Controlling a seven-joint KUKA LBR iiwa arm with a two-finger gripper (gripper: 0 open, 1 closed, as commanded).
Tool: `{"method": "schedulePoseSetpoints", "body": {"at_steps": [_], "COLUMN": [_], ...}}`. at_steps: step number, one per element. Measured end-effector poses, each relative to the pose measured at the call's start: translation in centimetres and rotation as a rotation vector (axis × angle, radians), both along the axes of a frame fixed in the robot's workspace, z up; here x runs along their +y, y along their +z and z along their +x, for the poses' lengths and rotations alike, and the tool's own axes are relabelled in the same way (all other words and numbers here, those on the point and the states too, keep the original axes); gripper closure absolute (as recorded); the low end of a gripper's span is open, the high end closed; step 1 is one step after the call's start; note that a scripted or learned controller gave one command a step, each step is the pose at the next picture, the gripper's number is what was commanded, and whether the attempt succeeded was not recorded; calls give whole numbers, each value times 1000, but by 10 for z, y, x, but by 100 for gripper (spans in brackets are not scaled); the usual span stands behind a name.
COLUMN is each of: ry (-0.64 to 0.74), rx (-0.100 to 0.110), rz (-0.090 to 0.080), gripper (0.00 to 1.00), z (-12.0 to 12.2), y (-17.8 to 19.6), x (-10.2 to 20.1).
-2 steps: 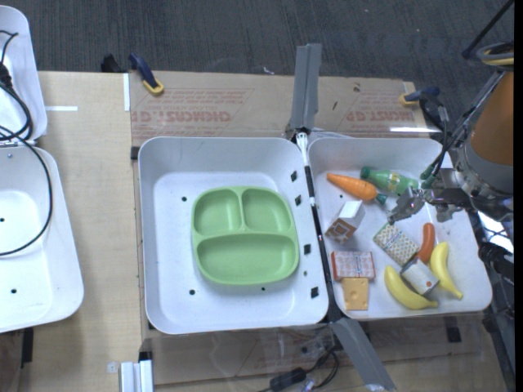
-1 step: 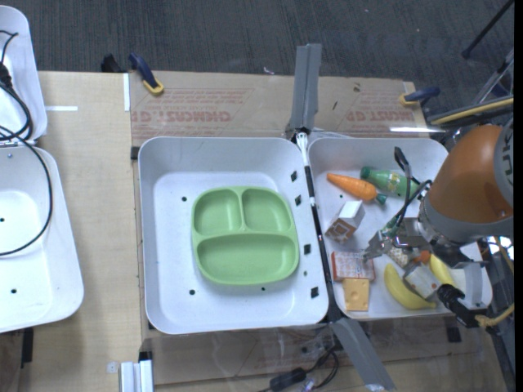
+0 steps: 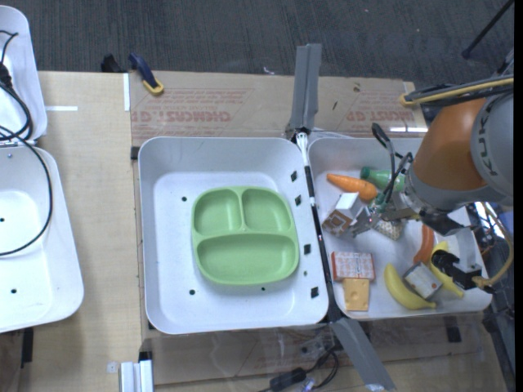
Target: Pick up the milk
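The milk is a small brown-and-white carton lying tilted in the left part of the right bin, just below the carrot. My gripper hangs low over the bin, right beside the carton's right edge. The grey and orange wrist above hides much of it. Nothing shows clearly between the gripper and the carton.
The right bin also holds a green bottle, a red-and-white box, a tan cracker, a banana, a red sausage and a small grey box. A green divided plate lies in the left bin.
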State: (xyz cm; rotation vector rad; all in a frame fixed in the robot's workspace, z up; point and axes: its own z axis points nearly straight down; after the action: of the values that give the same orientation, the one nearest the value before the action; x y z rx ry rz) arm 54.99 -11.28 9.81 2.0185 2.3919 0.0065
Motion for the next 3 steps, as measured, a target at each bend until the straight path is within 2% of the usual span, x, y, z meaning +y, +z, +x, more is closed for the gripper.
{"method": "schedulePoseSetpoints", "body": {"at_steps": [1,2,3], "ry": [-152,-158,-178], "rx": [-6,-7,14], "rz": [4,-2,5], "gripper": [0,100,100], "z": [-32,-32,-72], "y": [0,10,93], "x": [-9,-13,79]}}
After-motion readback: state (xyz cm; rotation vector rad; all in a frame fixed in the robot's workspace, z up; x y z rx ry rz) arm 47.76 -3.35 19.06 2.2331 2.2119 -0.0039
